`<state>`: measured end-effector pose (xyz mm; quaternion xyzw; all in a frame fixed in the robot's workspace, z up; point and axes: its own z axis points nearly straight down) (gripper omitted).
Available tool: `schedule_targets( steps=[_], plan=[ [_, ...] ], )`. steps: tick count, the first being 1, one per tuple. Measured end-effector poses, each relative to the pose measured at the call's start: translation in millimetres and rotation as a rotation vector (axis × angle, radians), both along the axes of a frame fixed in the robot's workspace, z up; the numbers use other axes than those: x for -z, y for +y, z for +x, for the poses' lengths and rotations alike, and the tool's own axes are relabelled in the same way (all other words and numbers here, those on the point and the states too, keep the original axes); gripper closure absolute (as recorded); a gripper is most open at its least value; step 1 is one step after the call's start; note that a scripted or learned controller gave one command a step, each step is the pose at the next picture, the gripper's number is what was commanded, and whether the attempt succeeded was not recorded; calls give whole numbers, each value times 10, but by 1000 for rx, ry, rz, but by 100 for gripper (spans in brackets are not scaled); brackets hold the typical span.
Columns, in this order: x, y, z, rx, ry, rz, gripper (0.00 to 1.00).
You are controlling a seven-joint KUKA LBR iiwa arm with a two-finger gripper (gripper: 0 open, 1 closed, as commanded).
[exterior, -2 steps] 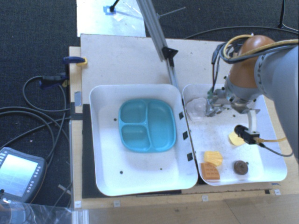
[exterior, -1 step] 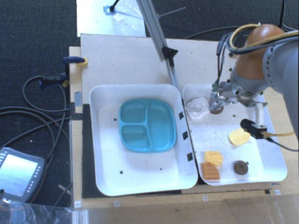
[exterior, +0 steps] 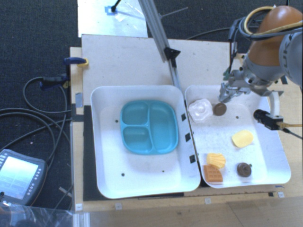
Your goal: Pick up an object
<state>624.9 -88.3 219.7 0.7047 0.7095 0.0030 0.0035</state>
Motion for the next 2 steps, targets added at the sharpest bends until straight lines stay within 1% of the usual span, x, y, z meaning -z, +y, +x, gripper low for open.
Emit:
schedule_targets(
  steps=[1,2],
  plan=[
    [-548,-1,18,0,0,0,100],
    [-386,453,-80,-3,9,2,100]
  ],
)
